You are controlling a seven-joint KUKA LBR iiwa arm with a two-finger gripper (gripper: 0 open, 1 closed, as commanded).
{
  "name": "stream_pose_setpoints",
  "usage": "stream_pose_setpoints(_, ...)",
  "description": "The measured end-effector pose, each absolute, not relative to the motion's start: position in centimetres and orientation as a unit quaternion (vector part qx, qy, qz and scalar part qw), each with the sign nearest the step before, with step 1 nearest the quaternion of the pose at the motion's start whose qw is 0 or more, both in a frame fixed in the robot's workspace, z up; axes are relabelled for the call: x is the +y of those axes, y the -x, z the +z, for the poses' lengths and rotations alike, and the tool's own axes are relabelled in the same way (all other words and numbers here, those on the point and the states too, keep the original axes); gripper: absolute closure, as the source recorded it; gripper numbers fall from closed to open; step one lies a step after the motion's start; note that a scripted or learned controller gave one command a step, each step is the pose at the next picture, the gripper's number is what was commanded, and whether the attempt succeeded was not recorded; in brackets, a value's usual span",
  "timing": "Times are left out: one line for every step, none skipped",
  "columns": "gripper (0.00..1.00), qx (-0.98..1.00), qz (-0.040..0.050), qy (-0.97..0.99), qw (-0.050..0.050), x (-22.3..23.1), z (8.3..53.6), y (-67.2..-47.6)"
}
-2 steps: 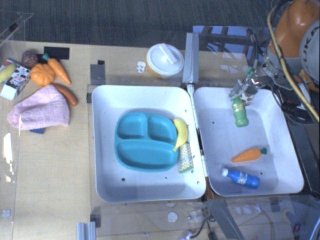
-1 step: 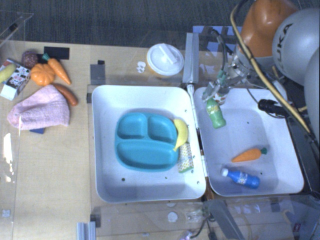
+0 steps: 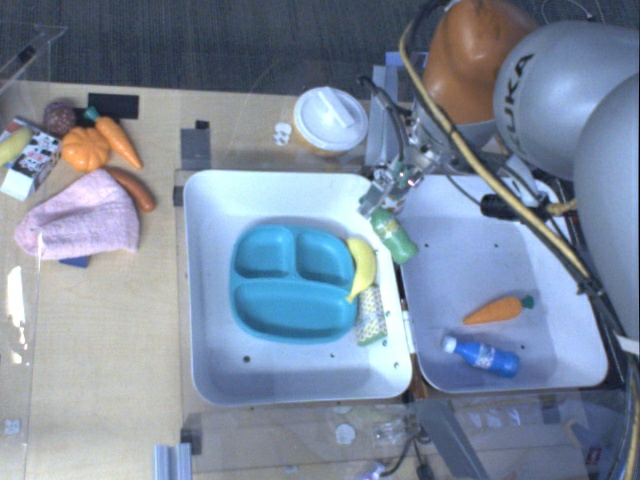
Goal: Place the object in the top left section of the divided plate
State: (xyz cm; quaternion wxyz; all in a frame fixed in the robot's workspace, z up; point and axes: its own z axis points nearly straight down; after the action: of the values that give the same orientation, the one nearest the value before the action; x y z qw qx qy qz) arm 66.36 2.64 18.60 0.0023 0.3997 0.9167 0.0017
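The grey arm (image 3: pixel 570 118) fills the upper right of the frame, its orange band showing near the top edge. Below it lie the two white bins: the left bin (image 3: pixel 210 368) in the centre of the frame and the right bin (image 3: pixel 560 368) just beside it toward the lower right. A pink cloth (image 3: pixel 80 223) rests on the bench at the left. In the left bin sits the blue divided plate (image 3: pixel 290 283), and its top left section is bare. A white lid (image 3: pixel 332 118) stands on the bench above the bins. The gripper (image 3: pixel 385 200) hangs over the seam between the bins, pinching what looks like a green bottle (image 3: pixel 394 238), though the contact is small and blurred; the bottle slants down toward the right bin. A yellow banana (image 3: pixel 362 266) leans on the plate's right rim, with a speckled sponge (image 3: pixel 371 315) just below it. In the right bin lie an orange carrot (image 3: pixel 497 310) and, lower, a blue bottle (image 3: pixel 483 356). At the upper left of the frame are a small pumpkin (image 3: pixel 84 149) and another carrot (image 3: pixel 122 140).
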Motion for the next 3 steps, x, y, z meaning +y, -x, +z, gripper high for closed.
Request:
stream_pose_setpoints(1.0,0.941,0.0018,-0.337,0.003,8.0,18.6,-66.0)
stream_pose_setpoints(0.0,0.941,0.0019,-0.338,0.003,7.9,18.6,-66.0)
stream_pose_setpoints(0.0,0.917,0.0031,-0.399,0.004,13.7,29.1,-65.7)
